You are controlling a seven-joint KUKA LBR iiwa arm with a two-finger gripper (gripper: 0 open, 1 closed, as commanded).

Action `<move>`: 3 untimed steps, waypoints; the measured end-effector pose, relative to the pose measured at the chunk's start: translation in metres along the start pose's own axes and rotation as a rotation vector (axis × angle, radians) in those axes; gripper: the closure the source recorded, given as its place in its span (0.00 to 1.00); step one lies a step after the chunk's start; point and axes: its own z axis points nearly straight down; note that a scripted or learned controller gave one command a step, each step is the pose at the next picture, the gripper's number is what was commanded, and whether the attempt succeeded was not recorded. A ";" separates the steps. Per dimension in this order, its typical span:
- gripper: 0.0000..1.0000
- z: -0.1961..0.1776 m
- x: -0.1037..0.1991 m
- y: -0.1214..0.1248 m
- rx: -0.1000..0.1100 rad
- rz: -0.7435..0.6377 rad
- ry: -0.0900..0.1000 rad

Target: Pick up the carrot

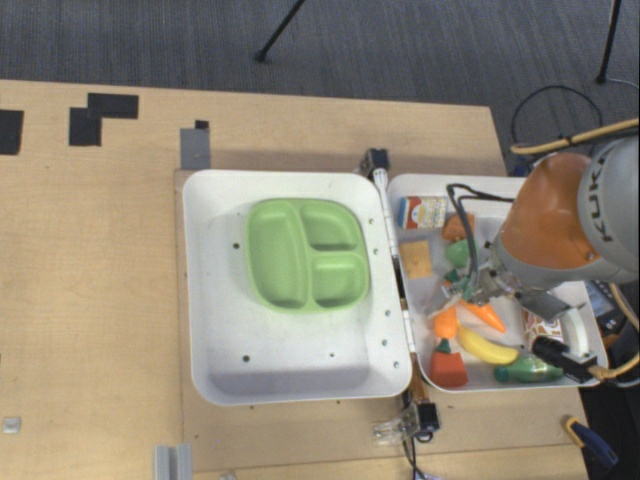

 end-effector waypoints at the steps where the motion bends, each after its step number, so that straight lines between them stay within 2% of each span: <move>1: 1.00 -0.011 0.000 0.002 -0.004 -0.003 -0.001; 2: 0.00 -0.011 0.000 0.002 -0.004 -0.003 -0.001; 3: 1.00 -0.024 -0.001 0.005 -0.013 -0.004 -0.006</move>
